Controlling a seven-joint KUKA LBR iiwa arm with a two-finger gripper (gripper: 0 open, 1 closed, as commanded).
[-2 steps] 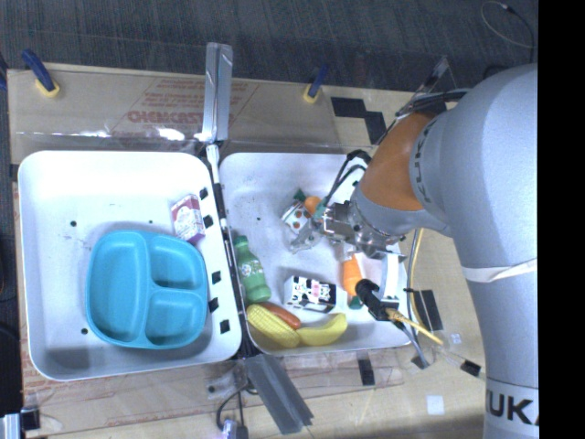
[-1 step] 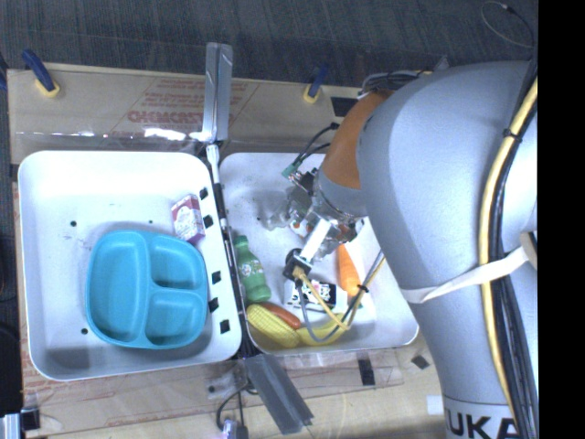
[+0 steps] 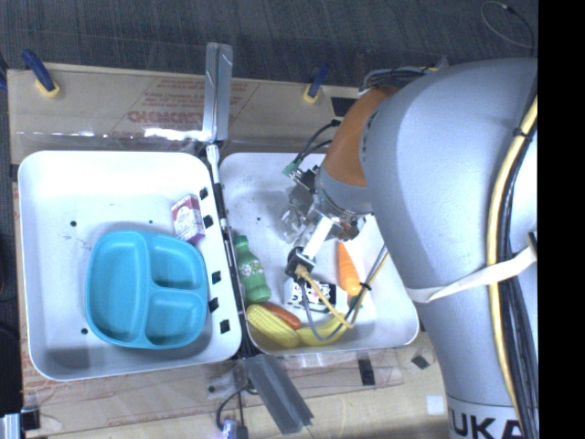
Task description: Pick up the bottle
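The arm (image 3: 457,181) reaches in from the right and covers much of the right bin (image 3: 260,176). The left bin (image 3: 37,167) lies beside it on the counter (image 3: 110,99) and holds a blue plate (image 3: 146,286) and a small red packet (image 3: 187,218), neither of which matters here.

The end effector (image 3: 300,207) hangs over the middle of the right bin, tilted. Its tip is lost among cables and glare, so I cannot tell whether it is wide or narrow. Nothing can be seen held in it.

The bottle (image 3: 249,268), green with a white label, lies against the right bin's left wall with its cap toward the far end. It sits apart from the end effector, nearer the camera and to the left. The step in hand looks like the approach.

To do this well, the end effector probably has to shift left and toward the near side until it is centred over the bottle's body, then open across the short axis. The wall is the awkward part. There seems to be little room on that side, so one side of the grip may land on the divider. Coming in slightly from the open side, or taking the narrower neck, may help.

The corn (image 3: 270,323) touches or nearly touches the bottle's base, so a low grasp risks catching it. The carrot (image 3: 347,268) lies well clear on the right.
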